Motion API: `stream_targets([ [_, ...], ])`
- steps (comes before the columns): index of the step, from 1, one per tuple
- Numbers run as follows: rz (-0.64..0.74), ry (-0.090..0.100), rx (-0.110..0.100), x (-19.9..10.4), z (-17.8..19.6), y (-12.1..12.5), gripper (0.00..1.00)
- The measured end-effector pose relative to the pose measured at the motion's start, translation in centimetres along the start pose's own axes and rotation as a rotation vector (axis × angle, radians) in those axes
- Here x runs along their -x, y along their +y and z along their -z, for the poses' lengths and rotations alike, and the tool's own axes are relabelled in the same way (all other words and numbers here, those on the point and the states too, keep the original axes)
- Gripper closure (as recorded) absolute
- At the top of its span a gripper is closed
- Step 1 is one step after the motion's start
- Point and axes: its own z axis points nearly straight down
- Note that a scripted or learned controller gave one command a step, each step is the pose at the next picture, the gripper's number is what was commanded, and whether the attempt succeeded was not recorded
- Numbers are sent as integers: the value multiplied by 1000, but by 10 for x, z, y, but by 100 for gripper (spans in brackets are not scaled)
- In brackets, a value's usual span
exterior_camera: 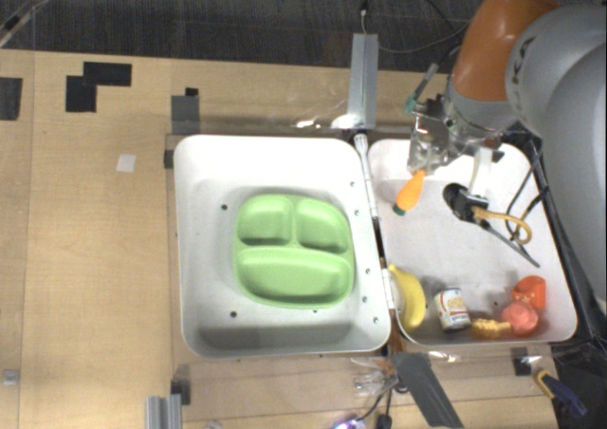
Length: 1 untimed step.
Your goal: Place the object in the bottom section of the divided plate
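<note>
Left bin (pixel 204 228) holds the green divided plate (pixel 285 270); right bin (pixel 427 247) holds a banana (pixel 413 296), a can (pixel 453 308) and the carrot (pixel 410 193), its top touching the gripper (pixel 420 163); grip cannot be told

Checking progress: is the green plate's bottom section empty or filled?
Empty: all three sections of the green divided plate show bare green. The carrot is over the right-hand bin, at the gripper.

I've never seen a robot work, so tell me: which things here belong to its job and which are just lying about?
In the job: green divided plate, claw, carrot right below it (likely the object).
Lying about: banana, small can, yellow piece, red-orange toys.
</note>
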Motion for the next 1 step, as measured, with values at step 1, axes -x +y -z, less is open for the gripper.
stream_targets([
  [1, 4, 2, -1, -21, 25, -137, 100],
])
